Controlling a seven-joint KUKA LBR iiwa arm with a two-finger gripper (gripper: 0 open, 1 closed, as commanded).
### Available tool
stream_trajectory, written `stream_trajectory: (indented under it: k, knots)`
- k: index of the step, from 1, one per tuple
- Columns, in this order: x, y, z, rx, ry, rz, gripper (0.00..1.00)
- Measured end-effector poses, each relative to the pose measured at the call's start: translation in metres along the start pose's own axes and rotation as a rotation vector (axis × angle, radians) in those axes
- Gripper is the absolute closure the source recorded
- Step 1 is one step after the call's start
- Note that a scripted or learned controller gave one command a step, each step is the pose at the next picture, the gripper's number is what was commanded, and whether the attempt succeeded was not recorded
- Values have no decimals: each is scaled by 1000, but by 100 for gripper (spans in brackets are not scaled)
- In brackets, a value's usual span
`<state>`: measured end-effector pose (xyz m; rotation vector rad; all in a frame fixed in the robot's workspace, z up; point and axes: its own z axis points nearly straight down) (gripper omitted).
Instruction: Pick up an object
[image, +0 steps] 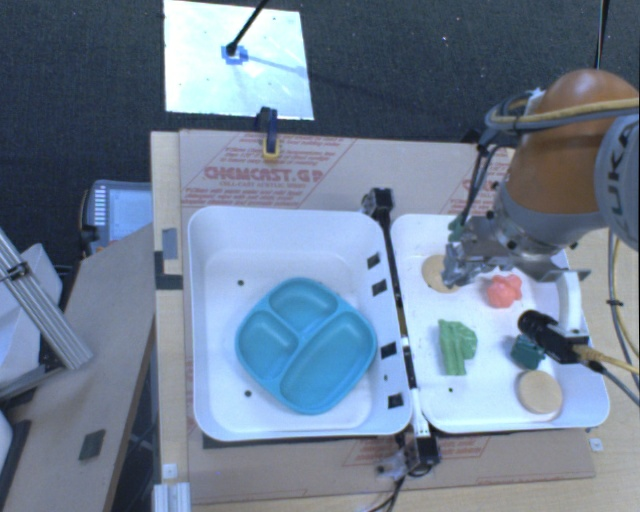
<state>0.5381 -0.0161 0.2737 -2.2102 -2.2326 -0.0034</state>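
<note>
Five small things lie in the right bin (485, 400), all on the floor around the fingers (452, 272), which hang low over that bin's far half, close to the joint between the two bins. Closest is a tan disc (433, 272), just beside the fingers on the side toward the left bin (215, 300) and partly hidden by them; whether it is touched cannot be told. A lumpy pink toy (503, 290) lies near on the opposite side, under the arm (570, 130), whose grey and orange bulk covers much of the bin's far corner. Nearer the camera than the fingers lies a green ribbed toy (457, 345), apart from them. Further out on the arm's side sits a small teal block (525, 353), and past it, by the near rim, a second tan disc (539, 392), well apart from the fingers.

Whether the fingers are spread or closed cannot be told from this angle.

Across a row of black clips (380, 290) along the joint, the left bin bears one blue divided plate (300, 345) with three compartments, well apart from the fingers. Both bins rest on a cardboard sheet (300, 170) printed in red, on the bench (163, 180).

Counted: two bins, two tan discs, and one each of pink toy, green toy, teal block and blue plate.
</note>
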Motion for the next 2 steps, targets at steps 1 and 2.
stream_trajectory:
  k: [1, 2]
  knots:
    - [52, -1, 1, 0, 0, 0, 100]
    - [94, -10, 16, 1, 0, 2, 100]
